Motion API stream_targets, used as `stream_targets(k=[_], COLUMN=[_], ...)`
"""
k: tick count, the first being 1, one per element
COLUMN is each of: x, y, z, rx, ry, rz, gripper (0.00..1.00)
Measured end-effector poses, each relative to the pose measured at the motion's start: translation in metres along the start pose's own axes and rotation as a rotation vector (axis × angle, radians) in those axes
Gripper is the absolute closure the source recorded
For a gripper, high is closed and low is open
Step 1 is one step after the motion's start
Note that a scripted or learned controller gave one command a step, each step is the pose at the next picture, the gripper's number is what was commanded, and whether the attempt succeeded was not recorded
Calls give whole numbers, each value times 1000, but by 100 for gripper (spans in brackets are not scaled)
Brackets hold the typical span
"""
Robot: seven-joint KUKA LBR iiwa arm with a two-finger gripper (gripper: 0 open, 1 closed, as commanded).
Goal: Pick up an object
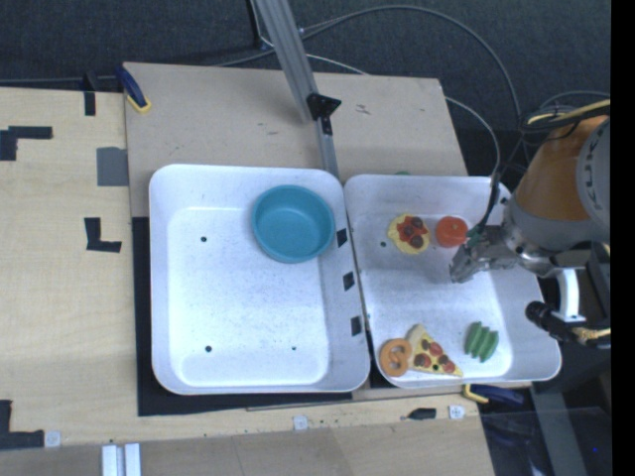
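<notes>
My gripper (463, 268) hangs low over the right bin (397, 296), just below a small red tomato (452, 230) and right of a round pizza-like toy (410, 234). Nothing shows between the fingertips. Near the bin's front lie a pizza slice (434, 354), an orange ring-shaped piece (395, 356) and a green pepper-like toy (481, 341). A blue bowl (292, 223) sits at the back right of the left bin (218, 305).
A slanted metal pole (298, 67) comes down to the back edge between the bins. Cables (466, 107) loop behind the right bin. The arm's grey body with its orange band (556, 181) covers the right bin's right rim.
</notes>
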State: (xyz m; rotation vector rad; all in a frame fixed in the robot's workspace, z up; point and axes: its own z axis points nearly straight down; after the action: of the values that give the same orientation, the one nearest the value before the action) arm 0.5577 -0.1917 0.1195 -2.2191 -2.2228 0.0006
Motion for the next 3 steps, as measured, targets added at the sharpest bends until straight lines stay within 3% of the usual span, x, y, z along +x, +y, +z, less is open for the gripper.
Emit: stream_targets(k=[2,3], x=[-10,41], y=[4,16], z=[-101,-112], rx=[-4,-1], ry=[-1,1], rz=[1,-3], gripper=[100,100])
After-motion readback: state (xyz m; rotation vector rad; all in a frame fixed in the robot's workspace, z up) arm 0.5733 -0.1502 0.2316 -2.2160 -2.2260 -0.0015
